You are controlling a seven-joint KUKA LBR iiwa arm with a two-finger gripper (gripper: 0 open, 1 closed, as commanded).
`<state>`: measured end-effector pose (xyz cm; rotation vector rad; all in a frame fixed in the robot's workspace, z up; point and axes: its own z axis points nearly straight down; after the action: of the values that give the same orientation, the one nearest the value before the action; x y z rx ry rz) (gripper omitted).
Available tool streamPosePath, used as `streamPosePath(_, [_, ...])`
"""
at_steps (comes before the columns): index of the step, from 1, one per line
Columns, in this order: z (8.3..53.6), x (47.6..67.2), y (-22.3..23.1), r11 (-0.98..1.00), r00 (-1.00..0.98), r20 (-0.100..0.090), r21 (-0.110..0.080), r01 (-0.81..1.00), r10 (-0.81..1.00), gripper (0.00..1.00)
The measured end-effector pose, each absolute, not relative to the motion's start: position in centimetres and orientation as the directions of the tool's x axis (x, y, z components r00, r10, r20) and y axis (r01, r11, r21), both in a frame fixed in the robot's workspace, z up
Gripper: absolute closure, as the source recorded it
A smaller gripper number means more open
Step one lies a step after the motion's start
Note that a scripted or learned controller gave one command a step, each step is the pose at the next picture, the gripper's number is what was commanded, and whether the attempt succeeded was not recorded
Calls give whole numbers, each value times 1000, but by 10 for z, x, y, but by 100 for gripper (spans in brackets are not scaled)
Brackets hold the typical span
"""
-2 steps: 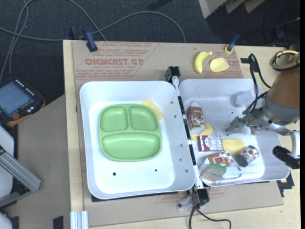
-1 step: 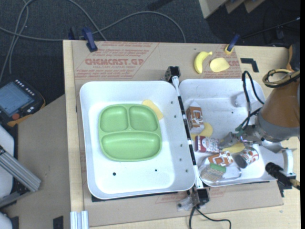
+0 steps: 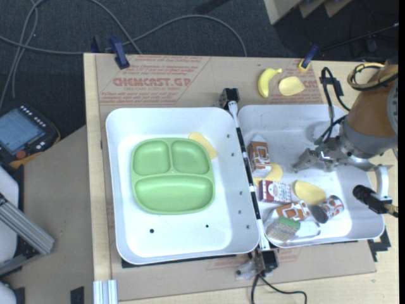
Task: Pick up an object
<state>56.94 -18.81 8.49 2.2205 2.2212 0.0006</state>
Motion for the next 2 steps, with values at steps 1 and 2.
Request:
streamPosePath(1, [84, 495, -148, -1, 1, 0, -1, 1000, 1000, 0])
streamPosePath(2, [95, 497, -148, -2, 2, -2, 4, 1000, 1000, 100])
